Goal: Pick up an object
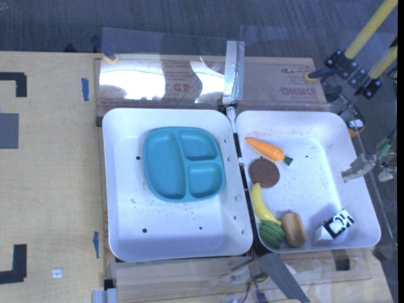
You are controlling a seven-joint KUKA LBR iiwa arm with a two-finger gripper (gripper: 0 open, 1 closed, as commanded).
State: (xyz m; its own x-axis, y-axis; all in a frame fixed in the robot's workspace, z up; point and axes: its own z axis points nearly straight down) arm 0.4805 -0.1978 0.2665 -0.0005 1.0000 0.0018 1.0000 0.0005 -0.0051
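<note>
Six small objects lie loose in the right shallow white bin [328,145]: an orange plastic carrot [265,149] nearest the turquoise divided plate [184,163] next door.

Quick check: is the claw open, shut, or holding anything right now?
Claw: at the right bin's right rim; open or shut cannot be told, and nothing shows between its tips.
</note>
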